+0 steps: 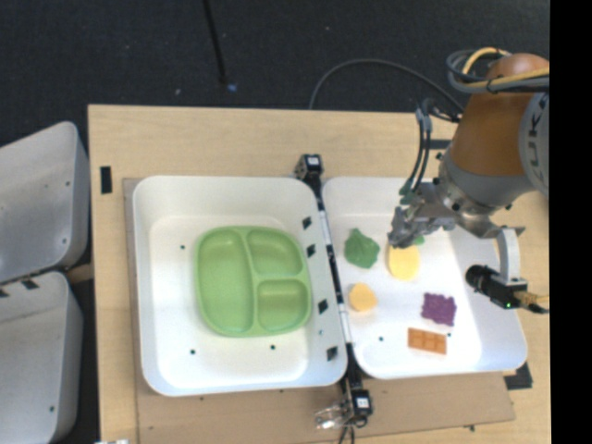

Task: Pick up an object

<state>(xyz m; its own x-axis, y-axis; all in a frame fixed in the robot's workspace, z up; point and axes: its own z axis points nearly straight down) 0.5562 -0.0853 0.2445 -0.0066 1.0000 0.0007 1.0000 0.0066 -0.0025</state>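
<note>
So from the overhead camera: wooden tabletop [111,137] with two white bins next to each other. The left bin [157,359] has a green divided plate [252,278] lying flat in the middle, three compartments, nothing in them as far as I can see.

The right bin [495,340] is where the stuff is. There's a green lumpy piece [362,249] near the divider between the bins, a pale yellow round thing [403,264] just to its right, a smaller orange-yellow ball [362,297] below the green one, a purple block [439,309] further right, and a flat orange cracker-looking piece [427,341] near the bin's front edge.

The arm [495,146] comes in from the right, orange section up top, and the gripper [406,236] is down low over the right bin, right at the top edge of the pale yellow thing, maybe touching it. Can't tell if the fingers are apart or together, they're just a dark blur from this angle. Nothing is visibly held between them.
</note>
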